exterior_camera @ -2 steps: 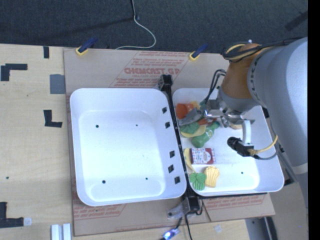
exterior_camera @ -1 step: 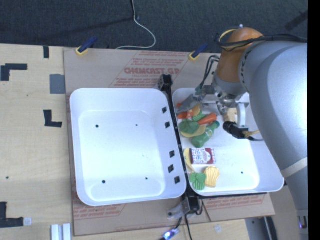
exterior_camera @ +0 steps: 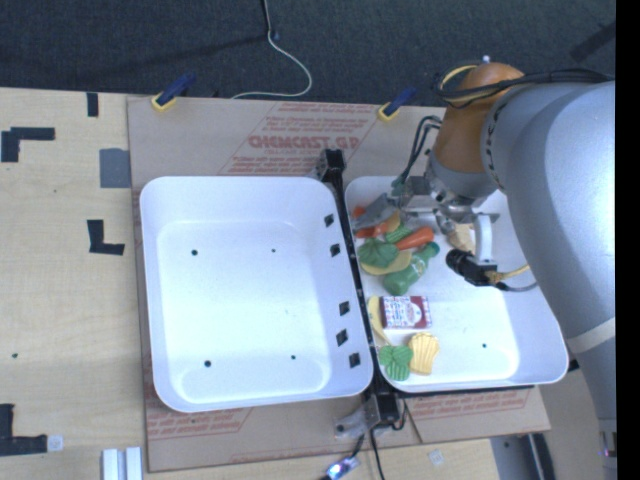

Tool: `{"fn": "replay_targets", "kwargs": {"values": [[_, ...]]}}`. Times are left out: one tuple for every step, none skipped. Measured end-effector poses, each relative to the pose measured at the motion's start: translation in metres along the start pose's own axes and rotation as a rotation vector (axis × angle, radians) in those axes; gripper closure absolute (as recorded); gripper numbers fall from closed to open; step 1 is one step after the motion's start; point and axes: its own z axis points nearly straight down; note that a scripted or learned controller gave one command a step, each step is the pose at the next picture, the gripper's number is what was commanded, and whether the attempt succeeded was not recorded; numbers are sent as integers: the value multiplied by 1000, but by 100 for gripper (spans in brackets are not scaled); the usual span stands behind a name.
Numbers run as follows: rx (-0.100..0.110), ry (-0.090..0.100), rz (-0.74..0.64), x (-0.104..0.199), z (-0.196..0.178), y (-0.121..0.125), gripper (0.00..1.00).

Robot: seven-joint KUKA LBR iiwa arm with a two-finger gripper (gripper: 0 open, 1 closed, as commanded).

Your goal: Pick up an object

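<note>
The right bin (exterior_camera: pixel 500 353) holds a heap of small toy foods near its far left side: an orange carrot-like piece (exterior_camera: pixel 411 237), green pieces (exterior_camera: pixel 385 258) and a yellow piece under them. A red-and-white box (exterior_camera: pixel 404 312) lies nearer the front, with a yellow ridged piece (exterior_camera: pixel 424 352) and a green one (exterior_camera: pixel 397 361) beside it. My gripper (exterior_camera: pixel 408 206) hangs low over the far end of the heap, below the orange wrist band. Its fingers are mixed in with the objects and I cannot make them out.
The left bin (exterior_camera: pixel 240 298) stands beside the right one, with a black divider (exterior_camera: pixel 345 268) between them. The grey arm covers the right bin's far right side. A black cable (exterior_camera: pixel 490 273) loops near the wrist. Both bins rest on a cardboard sheet (exterior_camera: pixel 290 138).
</note>
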Motion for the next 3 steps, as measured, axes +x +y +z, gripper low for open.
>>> {"fn": "replay_targets", "kwargs": {"values": [[7,10,-5,5,-9,0,100],[11,19,-10,12,-18,13,100],[5,21,-13,58,-102,-47,100]]}}
